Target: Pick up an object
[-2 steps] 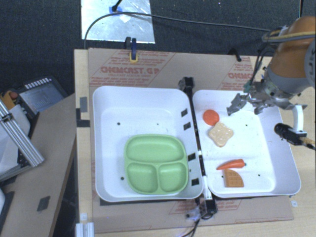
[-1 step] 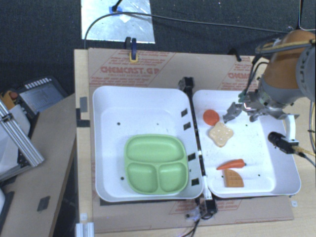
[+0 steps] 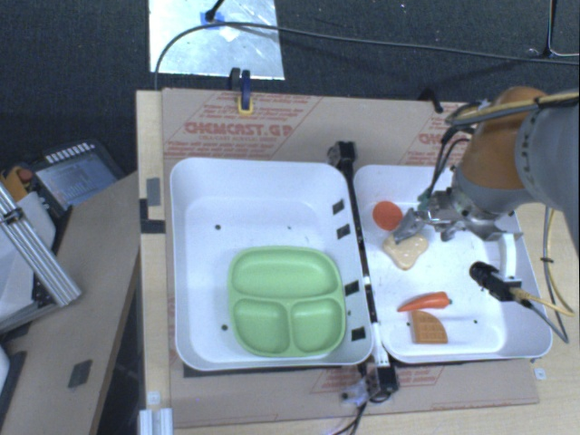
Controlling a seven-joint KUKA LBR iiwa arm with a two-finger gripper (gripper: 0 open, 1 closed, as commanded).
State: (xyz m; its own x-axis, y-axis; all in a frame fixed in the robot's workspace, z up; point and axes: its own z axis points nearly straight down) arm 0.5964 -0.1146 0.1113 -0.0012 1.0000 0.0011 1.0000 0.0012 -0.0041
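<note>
Nearest the lens, the left bin holds a green 3-compartment plate. At right, the right bin holds a cream piece, a carrot, a brown piece and a red ball. Whether the gripper, above the cream piece, is spread cannot be told.

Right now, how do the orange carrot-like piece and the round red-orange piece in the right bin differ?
Shape: the carrot-like piece is long and slim, lying roughly level across the view; the round piece is compact and ball-like. Place: the carrot-like piece lies near the bin's front, just above a tan wedge; the round piece sits farther back, near the divider. Nearness: the gripper is close beside the round piece, well away from the carrot-like piece. Both rest in the right bin.
</note>
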